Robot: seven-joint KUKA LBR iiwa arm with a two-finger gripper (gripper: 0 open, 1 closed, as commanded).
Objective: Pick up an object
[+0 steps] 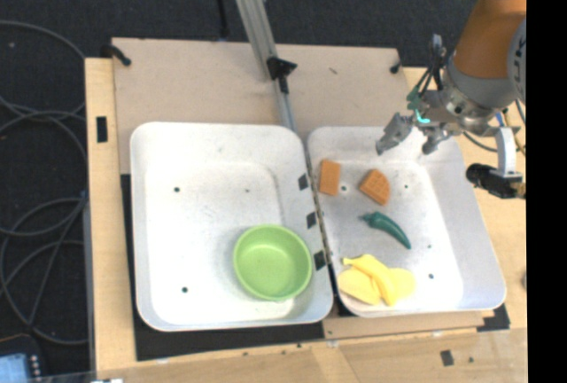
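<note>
Hovering above the far end of the right bin (461, 195), the claw (413, 137) hangs from the grey arm (487, 44) with its orange band, which enters from the right side of the camera view. Its two fingers (391, 135) are spread apart and nothing sits between them; white bin floor shows in the gap. Four things lie in the right bin, all nearer the camera than the claw. An orange block (330, 177) stands close to the bin's left wall, and a second orange block (376, 187), turned at an angle, lies just to its right; the two are near each other but apart. Below them a dark green pepper (387, 228) lies slantwise near the middle of the bin floor. At the near-left corner a yellow, banana-like bunch (377, 280) rests against the rim. The angled block is the thing closest to the claw, though clearly separate from it. In the left bin (177, 160) a light green bowl (272, 261) sits upright toward the near-right corner. Both bins rest side by side on the tan surface (204, 80), and a metal rail (252, 9) runs slantwise from the top of the view down to the gap between them.
</note>
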